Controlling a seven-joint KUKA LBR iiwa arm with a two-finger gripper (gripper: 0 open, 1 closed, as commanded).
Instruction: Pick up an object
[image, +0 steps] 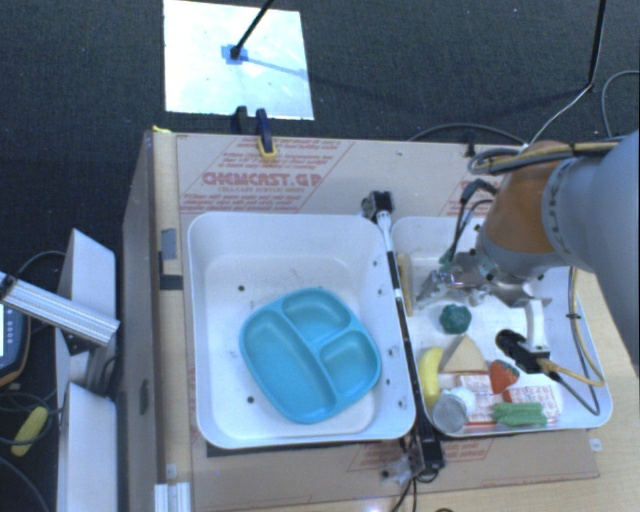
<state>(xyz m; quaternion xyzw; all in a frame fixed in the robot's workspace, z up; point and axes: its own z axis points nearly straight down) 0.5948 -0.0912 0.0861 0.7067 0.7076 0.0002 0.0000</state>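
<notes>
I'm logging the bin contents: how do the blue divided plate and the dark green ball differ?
The blue divided plate is large, flat and light blue, alone in the left bin. The dark green ball is small and round, among other items in the right bin, below the pincer. Both rest on bin floors.

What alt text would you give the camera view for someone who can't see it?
A grey robot arm's claw hovers above a dark green ball in the right bin of small toys; the left bin holds a blue divided plate.

Blue tray (311, 353) in left bin (215, 300); arm (560, 215) over right bin (590, 370).
</notes>
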